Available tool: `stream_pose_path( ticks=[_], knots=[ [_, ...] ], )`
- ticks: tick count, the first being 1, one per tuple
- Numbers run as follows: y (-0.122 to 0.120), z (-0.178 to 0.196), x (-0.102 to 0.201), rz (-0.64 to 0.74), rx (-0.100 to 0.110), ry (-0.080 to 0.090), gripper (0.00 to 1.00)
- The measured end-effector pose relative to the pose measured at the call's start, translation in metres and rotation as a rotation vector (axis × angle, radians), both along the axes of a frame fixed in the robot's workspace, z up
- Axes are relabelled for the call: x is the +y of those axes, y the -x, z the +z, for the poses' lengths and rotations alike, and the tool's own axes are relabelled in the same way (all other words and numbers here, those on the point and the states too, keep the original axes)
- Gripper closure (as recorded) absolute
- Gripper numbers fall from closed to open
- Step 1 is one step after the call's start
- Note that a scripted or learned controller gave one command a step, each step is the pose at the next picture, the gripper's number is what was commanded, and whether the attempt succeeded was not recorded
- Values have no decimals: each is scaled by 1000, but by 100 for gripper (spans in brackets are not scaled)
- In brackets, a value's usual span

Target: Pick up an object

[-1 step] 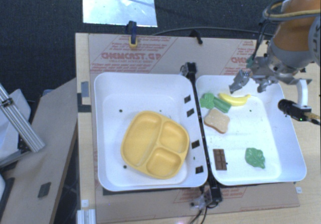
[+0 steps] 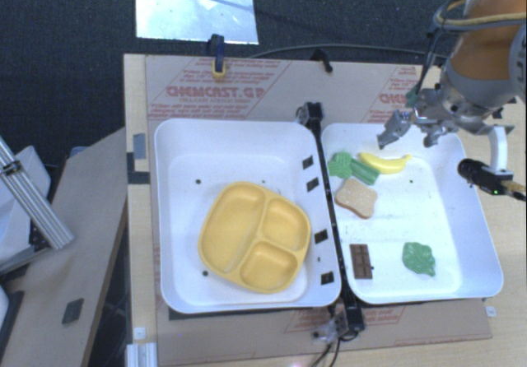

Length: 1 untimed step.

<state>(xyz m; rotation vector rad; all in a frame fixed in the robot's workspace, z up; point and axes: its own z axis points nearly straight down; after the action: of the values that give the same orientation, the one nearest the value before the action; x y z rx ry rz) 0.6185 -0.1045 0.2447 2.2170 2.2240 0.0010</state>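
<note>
Camera view: gripper (image 2: 411,132) hangs above the far edge of the right bin (image 2: 469,225), fingers spread wide, nothing between them. Nearest candidate: yellow banana (image 2: 384,163), just below and a little left of the fingertips, touching the green vegetable piece (image 2: 352,167); bread slice (image 2: 356,197) just beside. Best to drop straight down with fingers straddling the banana's narrow width, clear of the green piece, then close. Elsewhere in that bin: brown chocolate bar (image 2: 361,260), green leafy lump (image 2: 418,258), well apart. Left bin (image 2: 177,192) carries a yellow compartment tray (image 2: 255,235). Bins on cardboard sheet (image 2: 247,90), over dark carpet.
</note>
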Motion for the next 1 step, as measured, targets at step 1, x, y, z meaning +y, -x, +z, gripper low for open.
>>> stream_pose_path(
  ticks=[1],
  knots=[
    [0,-62,3,-1,4,-1,0]
  ],
)
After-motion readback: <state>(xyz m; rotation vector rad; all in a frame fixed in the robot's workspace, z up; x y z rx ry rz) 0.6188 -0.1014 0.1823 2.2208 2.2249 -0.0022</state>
